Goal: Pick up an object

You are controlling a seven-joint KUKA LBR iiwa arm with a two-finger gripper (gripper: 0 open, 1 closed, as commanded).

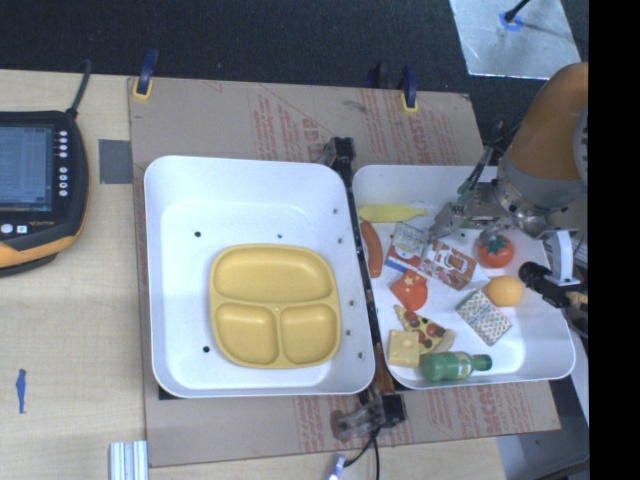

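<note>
Gripper [447,218] hovers over crinkly clear wrapper [409,238] in right bin [545,363]

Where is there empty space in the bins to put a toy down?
The left bin has bare white floor all around the yellow tray, widest along its top edge. The right bin is crowded with toys like the green bottle and orange ball; only its bottom right corner looks bare.

Grey arm [545,183] – orange band [560,118] above the wrist – ending in metallic, cabled hardware.
</note>
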